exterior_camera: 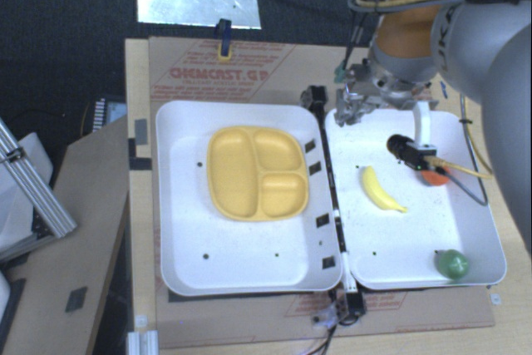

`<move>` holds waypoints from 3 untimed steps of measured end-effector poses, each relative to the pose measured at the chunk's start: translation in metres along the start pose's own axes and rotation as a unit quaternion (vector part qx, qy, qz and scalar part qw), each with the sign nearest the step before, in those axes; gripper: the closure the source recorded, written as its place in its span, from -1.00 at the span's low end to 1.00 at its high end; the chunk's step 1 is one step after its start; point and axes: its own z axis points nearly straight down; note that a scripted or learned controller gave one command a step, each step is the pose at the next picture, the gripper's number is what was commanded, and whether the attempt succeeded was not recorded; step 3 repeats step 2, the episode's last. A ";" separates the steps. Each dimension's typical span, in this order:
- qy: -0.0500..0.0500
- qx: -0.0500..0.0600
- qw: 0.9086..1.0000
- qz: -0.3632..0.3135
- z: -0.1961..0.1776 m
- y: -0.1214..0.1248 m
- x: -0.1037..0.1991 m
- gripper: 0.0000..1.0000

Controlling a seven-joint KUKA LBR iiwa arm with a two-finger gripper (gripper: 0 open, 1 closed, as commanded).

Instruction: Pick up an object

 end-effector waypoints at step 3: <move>0.000 0.000 1.000 0.000 -0.014 -0.005 0.106 1.00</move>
